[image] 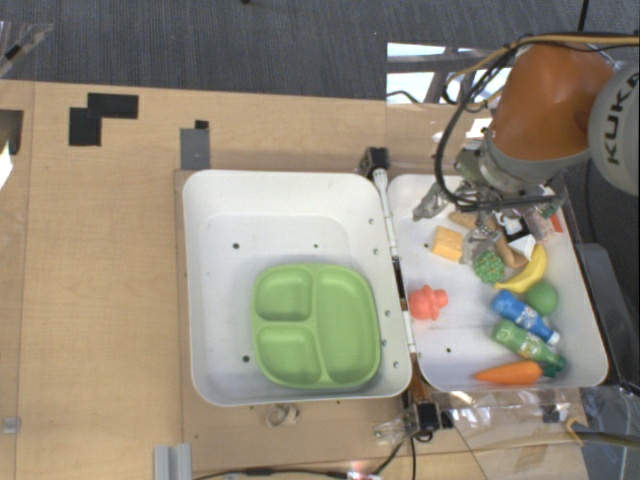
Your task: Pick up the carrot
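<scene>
Orange and tapered, the carrot is seen lying on its side at the front edge of the right bin, with its green top pointing toward the bin's right wall. Just behind it a green bottle is laid at a slant, and behind that a blue bottle is laid the same way, the two close together. A round green fruit is placed just beside the blue bottle, and a banana is curved above it. Near the bin's left wall a small pinkish-red toy is set well apart from the carrot. Farther back, a yellow cheese wedge is found next to a small green knobbly toy.

The gripper is held over the back half of the right bin, above the cheese wedge and the green knobbly toy, well apart from the carrot. Whether the claw is apart or together cannot be told, as it is masked by the wrist and cables, and nothing can be made out as clamped in it. The arm is reached in from the right, its orange band turned toward the camera.

In the left bin a green divided plate is laid toward the front.
</scene>
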